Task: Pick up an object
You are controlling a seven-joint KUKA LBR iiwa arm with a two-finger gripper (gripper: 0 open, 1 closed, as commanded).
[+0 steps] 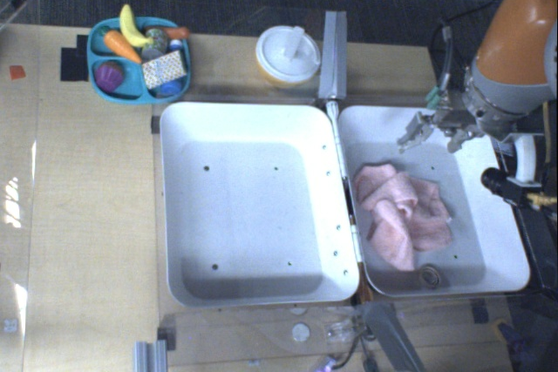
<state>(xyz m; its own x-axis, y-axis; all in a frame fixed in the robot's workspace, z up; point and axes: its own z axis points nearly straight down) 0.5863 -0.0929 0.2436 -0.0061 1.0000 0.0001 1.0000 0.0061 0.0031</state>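
A crumpled pink cloth [403,213] lies in the middle of the right bin [497,274]. Near that bin's front wall sits a small round metal piece [428,276]. My gripper [433,135] hangs over the far part of the right bin, above and behind the cloth and apart from it. Its two fingers [409,136] are spread open with nothing between them. The grey arm with its orange band reaches in from the right.
The left bin [174,213] stands beside the right one, with a ridge between them. Behind the bins are a blue tray of toy food [139,58], a white lidded bowl [288,55] and a grey metal post [332,57].
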